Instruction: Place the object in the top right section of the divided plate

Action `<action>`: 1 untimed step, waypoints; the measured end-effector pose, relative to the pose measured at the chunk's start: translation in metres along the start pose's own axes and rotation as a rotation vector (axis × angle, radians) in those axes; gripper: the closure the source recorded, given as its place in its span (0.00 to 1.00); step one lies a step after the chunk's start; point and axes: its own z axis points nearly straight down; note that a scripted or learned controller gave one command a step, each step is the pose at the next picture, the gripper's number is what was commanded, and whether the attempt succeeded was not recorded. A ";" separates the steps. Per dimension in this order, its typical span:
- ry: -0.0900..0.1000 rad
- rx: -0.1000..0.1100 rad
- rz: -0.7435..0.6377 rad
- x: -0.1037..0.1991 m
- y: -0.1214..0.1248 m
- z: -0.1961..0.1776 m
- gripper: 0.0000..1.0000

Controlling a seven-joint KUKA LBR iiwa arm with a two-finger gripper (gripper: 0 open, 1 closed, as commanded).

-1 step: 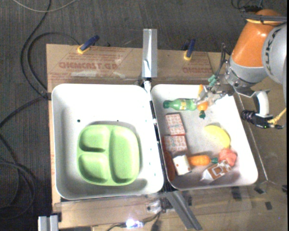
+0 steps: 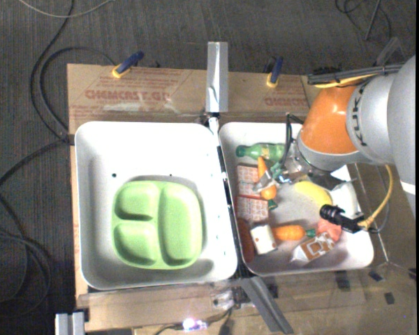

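The green divided plate (image 2: 159, 223) lies in the left bin (image 2: 91, 159), its long section on the right and two smaller sections on the left. My gripper (image 2: 272, 181) is low in the right bin (image 2: 363, 257), near its upper left part. It sits right over a small orange piece (image 2: 268, 192) and just below a thin orange carrot-like toy (image 2: 263, 166). The wrist hides what lies directly under it. Nothing rests on the plate.
The right bin also holds a green bottle (image 2: 260, 150), a yellow fruit (image 2: 313, 192), an orange carrot (image 2: 288, 233), a white and brown block (image 2: 261, 240), a small carton (image 2: 315, 247) and a red-and-white packet (image 2: 249, 187). A rim separates the two bins.
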 end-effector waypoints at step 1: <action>0.014 0.018 -0.319 0.081 -0.023 -0.081 1.00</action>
